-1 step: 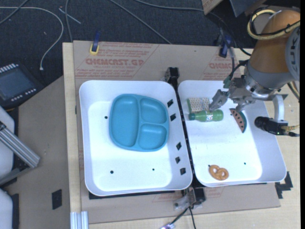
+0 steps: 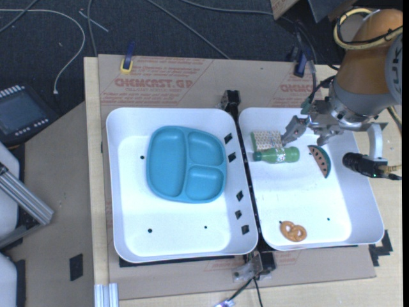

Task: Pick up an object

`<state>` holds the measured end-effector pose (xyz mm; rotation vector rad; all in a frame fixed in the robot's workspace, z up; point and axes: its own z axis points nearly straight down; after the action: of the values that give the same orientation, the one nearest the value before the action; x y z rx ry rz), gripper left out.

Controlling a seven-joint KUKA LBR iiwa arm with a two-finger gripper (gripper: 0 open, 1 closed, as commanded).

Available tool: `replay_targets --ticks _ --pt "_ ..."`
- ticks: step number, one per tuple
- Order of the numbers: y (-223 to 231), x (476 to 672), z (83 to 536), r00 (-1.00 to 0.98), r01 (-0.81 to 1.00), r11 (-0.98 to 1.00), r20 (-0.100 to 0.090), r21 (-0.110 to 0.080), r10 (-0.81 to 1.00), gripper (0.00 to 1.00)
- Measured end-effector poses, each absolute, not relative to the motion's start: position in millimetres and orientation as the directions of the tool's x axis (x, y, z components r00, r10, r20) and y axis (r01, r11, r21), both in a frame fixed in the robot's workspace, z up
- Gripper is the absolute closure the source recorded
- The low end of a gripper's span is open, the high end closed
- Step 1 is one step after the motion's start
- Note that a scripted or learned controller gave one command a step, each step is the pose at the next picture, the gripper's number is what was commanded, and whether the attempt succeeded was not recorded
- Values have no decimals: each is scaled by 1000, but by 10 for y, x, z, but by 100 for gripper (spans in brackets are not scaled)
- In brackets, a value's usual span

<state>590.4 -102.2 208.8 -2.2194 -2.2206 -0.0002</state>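
The right bin [image 2: 358,216] holds a green bottle [image 2: 278,155] lying on its side, with a tan cracker-like square [image 2: 264,139] just behind it. A watermelon slice [image 2: 320,160] lies to the right of the bottle, and a pretzel [image 2: 293,231] rests near the bin's front. My gripper [image 2: 308,130] hangs over the back of the right bin, between the bottle and the watermelon slice and a little behind both. Its fingers [image 2: 293,130] are spread apart, and nothing sits between them.
The left bin [image 2: 128,235] holds a blue divided plate [image 2: 185,164]. Black clips line the divider [image 2: 241,171] between the bins. A black cylindrical part [image 2: 362,164] juts in at the right bin's edge. Cables lie on the floor behind the bench.
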Motion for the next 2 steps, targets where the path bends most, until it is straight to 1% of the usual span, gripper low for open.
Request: replay_targets --ticks 1,2 --pt "-1033 5896 1453 0 1000 0 2 -8 1000 0" --pt "-1036 5876 1028 0 1000 0 2 -6 1000 0"
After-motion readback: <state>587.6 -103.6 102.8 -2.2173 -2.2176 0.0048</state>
